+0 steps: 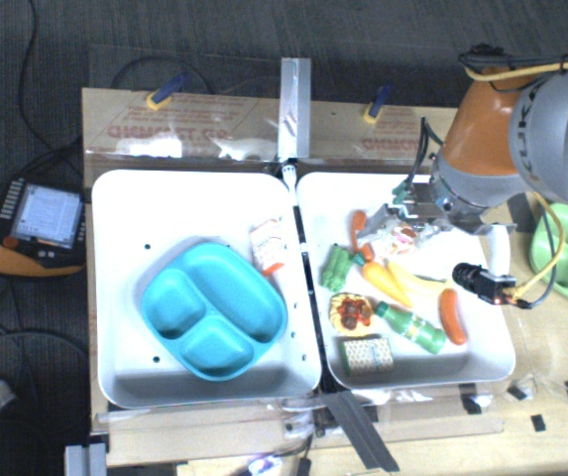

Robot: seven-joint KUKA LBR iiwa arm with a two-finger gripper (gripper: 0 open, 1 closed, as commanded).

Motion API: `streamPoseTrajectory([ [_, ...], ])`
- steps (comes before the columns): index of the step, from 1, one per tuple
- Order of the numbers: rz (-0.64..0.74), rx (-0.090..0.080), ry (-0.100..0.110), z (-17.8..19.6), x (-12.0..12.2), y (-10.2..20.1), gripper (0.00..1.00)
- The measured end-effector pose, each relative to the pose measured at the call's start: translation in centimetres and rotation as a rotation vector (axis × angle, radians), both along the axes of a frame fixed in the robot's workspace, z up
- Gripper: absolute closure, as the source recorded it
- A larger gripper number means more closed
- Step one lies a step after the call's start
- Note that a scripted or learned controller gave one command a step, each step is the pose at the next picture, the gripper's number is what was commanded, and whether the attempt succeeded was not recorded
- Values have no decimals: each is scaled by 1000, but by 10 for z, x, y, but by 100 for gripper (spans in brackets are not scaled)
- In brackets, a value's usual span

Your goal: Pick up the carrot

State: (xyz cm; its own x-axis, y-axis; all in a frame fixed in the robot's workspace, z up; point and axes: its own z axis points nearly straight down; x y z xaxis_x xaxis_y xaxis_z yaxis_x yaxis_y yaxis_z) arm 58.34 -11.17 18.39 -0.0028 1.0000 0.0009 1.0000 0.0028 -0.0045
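Observation:
The carrot (pixel 387 280) is orange, fading to yellow at one end, and lies slantwise in the middle of the right bin (pixel 492 360). My gripper (pixel 403 222) hangs low over the upper middle of that bin, just above and behind the carrot. A silvery cluttered patch sits beneath the gripper. The grey arm with its orange band (pixel 482 132) comes in from the upper right. Nothing can be seen held by the gripper.
Around the carrot lie a green pepper-like piece (pixel 336 266), a red piece (pixel 359 224), a pizza slice (pixel 351 310), a green bottle (pixel 412 328), a red sausage (pixel 452 317) and a waffle block (pixel 367 353). The left bin (pixel 125 206) holds a blue divided tray (pixel 214 307) and a small carton (pixel 268 247).

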Motion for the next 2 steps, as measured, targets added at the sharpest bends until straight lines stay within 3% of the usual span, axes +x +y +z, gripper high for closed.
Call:
streamPoseTrajectory([
  [1,-240,-3,-1,22,-11,-12,0],
  [2,-244,-2,-12,-94,-58,-24,0],
])
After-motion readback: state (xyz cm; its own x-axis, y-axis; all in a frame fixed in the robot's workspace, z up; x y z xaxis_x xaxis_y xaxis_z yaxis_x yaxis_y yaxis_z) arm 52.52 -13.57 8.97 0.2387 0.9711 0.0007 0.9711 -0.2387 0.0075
